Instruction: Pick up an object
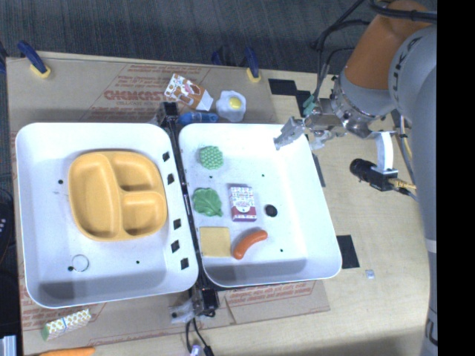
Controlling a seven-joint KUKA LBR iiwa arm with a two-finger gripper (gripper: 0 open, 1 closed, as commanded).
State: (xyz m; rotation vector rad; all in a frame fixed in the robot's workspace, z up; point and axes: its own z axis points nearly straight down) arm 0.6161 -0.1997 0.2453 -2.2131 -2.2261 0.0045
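My claw (289, 133) hangs over the right bin's (312, 199) far right corner, gripping nothing; I cannot tell its spread. Nothing is picked yet: sausage (249, 243), box (242, 202), cheese (214, 241) and 2 greens lie in that bin. The box's print is unreadable.
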